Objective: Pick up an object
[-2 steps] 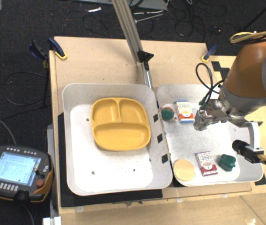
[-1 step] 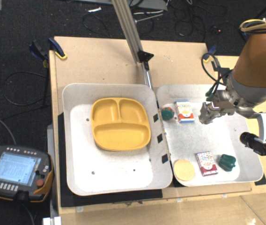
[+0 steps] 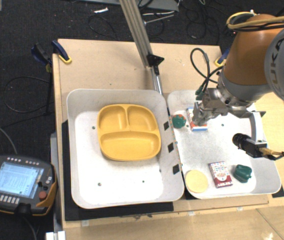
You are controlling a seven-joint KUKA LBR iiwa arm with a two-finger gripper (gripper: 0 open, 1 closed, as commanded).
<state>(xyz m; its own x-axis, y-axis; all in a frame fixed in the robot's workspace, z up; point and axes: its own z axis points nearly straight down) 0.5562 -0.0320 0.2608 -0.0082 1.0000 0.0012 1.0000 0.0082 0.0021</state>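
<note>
Left bin (image 3: 82, 149): one yellow divided tray (image 3: 129, 132) lying flat near its middle; I judge it stiff plastic, light, broad and slick; no grip except over a rim, so I pass it by.

Right bin (image 3: 262, 186), far end: small teal piece (image 3: 179, 120) just beside the dividing wall; rounded, probably hard and apt to roll out of a pinch.

Next entry: flat white packet with red and blue edging (image 3: 198, 127), lying directly beneath the gripper (image 3: 200, 117); I take this for the target; it looks light and thin, perhaps a little pliant; best taken across its short edges, low to the floor.

Gripper state: I cannot tell how the jaws stand, the wrist covers them; nothing is visibly held.

Near end: pale yellow disc (image 3: 197, 181), flat, hard to get under; red carton (image 3: 220, 174), stiff, light, square-sided, the easiest hold of the lot; dark green lump (image 3: 242, 172), rounded, likely slippery.
</note>
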